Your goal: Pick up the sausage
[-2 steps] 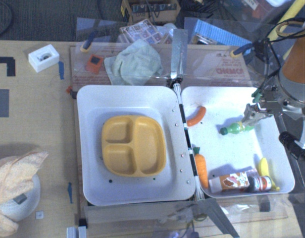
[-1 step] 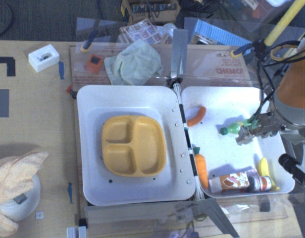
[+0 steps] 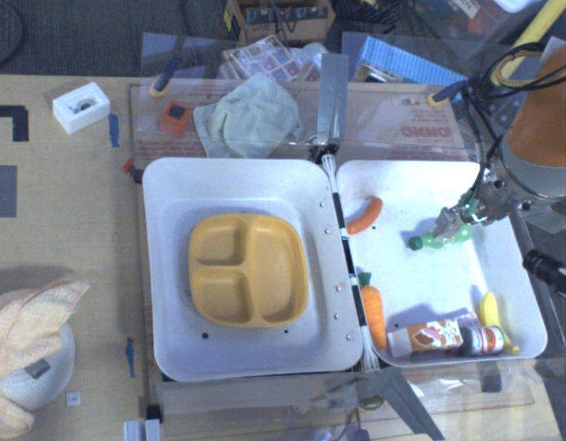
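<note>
The claw (image 3: 462, 217) hangs low over the right bin (image 3: 503, 338), near its right-hand wall, its tips just above or against a small green toy (image 3: 439, 238) that lies on the bin floor; how far the claw is open cannot be told, and nothing can be seen between its tips. The sausage (image 3: 365, 215), short, curved and orange-red, lies well to the left of the claw in the same bin, close to the divide between the 2 bins, and is untouched. Nearer the front of that bin a carrot (image 3: 373, 312) lies along the left wall, a bottle (image 3: 446, 339) lies on its side by the front wall, and a small yellow piece (image 3: 491, 311) sits just beside the bottle's cap end. The left bin (image 3: 164, 246) holds a yellow compartment plate (image 3: 249, 269). Beyond the bins, on the counter (image 3: 53, 209), lies a pale green cloth (image 3: 251, 116).
</note>
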{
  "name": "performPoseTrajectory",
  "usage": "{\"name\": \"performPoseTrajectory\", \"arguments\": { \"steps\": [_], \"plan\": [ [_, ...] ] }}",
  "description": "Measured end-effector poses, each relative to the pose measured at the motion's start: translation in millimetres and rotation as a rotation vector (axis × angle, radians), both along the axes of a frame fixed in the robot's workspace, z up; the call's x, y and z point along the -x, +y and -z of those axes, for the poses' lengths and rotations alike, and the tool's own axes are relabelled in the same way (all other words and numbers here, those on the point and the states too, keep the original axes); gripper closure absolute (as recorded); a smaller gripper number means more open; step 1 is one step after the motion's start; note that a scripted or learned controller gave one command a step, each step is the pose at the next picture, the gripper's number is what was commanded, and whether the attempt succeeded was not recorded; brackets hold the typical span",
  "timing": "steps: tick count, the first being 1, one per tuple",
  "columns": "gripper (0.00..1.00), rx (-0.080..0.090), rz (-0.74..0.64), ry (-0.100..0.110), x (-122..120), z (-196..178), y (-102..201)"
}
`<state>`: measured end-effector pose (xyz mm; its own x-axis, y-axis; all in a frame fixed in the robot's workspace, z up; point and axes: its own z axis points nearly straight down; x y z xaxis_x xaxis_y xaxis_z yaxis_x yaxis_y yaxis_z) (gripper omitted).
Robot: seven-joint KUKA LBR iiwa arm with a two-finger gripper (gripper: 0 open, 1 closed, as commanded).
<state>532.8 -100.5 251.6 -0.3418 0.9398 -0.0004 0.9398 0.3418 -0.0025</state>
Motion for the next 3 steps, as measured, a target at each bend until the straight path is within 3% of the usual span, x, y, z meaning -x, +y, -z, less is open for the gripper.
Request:
{"name": "performPoseTrajectory", "arguments": {
  "steps": [1, 2, 3],
  "plan": [
    [1.00, -0.003, -0.142, 0.005, 54, 15, 1],
    [1.00, -0.001, -0.176, 0.000, -38, 5, 20],
    [1.00, -0.003, -0.226, 0.005, -6, 19, 28]
  ]
}}
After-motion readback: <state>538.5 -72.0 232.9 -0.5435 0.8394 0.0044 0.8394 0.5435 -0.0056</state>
